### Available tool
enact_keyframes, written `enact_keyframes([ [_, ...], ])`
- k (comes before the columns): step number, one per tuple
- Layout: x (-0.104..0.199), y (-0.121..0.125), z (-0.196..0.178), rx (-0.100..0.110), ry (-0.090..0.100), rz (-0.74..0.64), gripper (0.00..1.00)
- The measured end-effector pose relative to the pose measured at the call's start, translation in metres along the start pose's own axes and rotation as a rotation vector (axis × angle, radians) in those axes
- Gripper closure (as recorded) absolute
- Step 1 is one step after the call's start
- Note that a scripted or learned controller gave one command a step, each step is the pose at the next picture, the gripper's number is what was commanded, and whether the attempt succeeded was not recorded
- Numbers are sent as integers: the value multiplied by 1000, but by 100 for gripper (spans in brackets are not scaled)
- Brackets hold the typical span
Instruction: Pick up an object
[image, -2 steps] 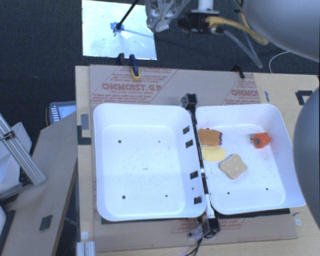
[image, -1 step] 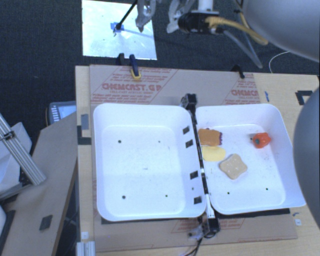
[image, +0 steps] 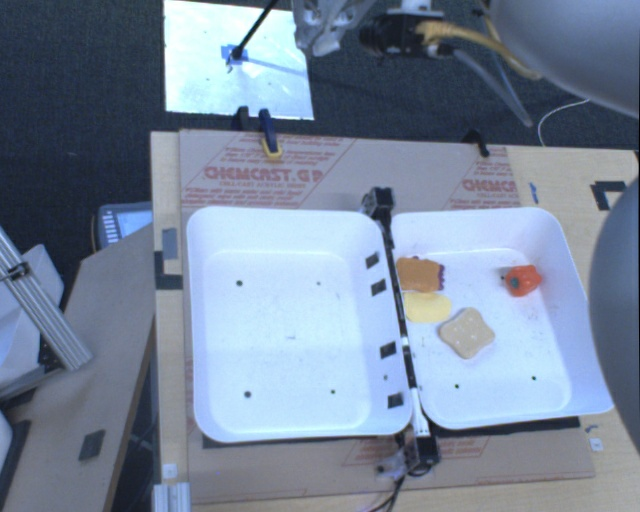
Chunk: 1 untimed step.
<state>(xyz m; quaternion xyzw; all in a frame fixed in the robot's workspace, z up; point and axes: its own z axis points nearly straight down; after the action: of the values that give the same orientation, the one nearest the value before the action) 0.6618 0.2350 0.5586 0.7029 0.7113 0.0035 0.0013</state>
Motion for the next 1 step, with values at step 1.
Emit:
enact_keyframes([
  [1,0,0,0,1,0,0,0],
])
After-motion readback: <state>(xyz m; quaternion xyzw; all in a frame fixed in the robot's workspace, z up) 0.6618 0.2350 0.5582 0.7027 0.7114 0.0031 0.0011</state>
